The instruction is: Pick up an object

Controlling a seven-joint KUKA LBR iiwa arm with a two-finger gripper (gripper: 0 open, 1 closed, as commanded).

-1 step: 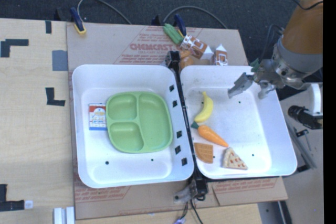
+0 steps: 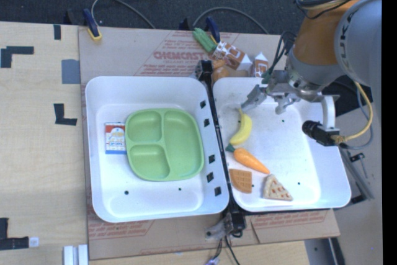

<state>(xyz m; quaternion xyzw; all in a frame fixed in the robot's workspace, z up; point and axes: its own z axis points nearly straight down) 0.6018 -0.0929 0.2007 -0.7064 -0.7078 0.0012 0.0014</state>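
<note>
Pincer spread, nothing between its fingers, hovering over the right bin near its far edge. Banana lies just below-left of it, carrot beside that; cracker and sandwich wedge at near edge. Left bin holds green divided plate and small box.

1. Pale green divided plate in the white left bin
2. Small card, red, white and blue, at the plate's left
3. Yellow banana, orange carrot, tan cracker, beige and red-dotted wedge in the white right bin
4. Grey arm with orange band
</note>
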